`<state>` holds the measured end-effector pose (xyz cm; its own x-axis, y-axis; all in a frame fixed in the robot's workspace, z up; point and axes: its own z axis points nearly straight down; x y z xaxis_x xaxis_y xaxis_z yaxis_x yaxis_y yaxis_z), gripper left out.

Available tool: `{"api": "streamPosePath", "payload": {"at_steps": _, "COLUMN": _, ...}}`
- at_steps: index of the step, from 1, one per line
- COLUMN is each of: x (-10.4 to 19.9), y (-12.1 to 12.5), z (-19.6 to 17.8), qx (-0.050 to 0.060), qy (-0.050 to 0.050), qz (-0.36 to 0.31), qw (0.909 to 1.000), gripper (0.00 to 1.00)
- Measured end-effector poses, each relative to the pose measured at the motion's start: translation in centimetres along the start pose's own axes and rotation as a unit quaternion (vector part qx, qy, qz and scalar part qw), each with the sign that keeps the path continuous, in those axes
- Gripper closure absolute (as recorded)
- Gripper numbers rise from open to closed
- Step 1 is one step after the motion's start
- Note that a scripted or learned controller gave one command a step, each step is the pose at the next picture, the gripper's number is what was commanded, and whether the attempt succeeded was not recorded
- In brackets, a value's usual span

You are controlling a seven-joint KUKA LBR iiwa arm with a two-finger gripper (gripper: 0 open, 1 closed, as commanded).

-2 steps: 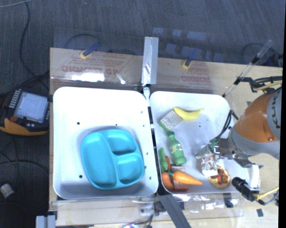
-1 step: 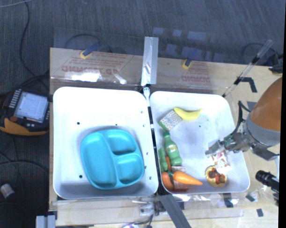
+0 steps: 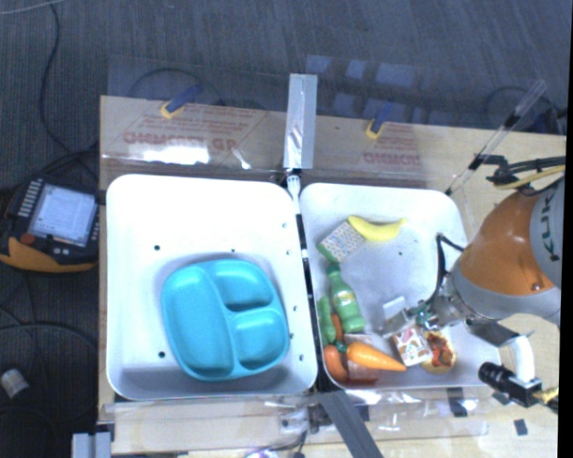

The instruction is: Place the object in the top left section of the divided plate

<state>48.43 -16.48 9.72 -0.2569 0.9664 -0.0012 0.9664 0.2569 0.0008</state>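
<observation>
Nearby, a smooth blue divided plate (rounded, three sections) lies flat.

Glossy blue plastic divided plate sits in a smooth white plastic bin.

Blue divided plate (left bin), tilted

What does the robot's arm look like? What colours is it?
The arm is fat and rounded, with a bright orange band and grey metal below it. Dark lettering shows on a pale grey part at its right. A thin black cable curls beside it. Its small pincer is dark and silvery.
</observation>
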Motion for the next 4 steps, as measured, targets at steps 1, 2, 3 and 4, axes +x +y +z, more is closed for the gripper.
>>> {"api": "streamPosePath", "payload": {"at_steps": 1, "x": 1.5, "y": 0.4, "z": 0.0, "qx": 0.0, "qy": -0.001, "qz": -0.076, "qw": 0.9971, "gripper": 1.0}}
{"api": "streamPosePath", "payload": {"at_steps": 2, "x": 4.8, "y": 2.2, "z": -2.0, "qx": 0.001, "qy": 0.001, "qz": -0.02, "qw": 0.9998, "gripper": 1.0}}
{"api": "streamPosePath", "payload": {"at_steps": 3, "x": 2.9, "y": 1.4, "z": 0.2, "qx": -0.009, "qy": 0.0, "qz": 0.06, "qw": 0.9981, "gripper": 1.0}}
{"api": "streamPosePath", "payload": {"at_steps": 4, "x": 3.0, "y": 2.9, "z": -1.9, "qx": 0.002, "qy": 0.001, "qz": 0.041, "qw": 0.9991, "gripper": 1.0}}
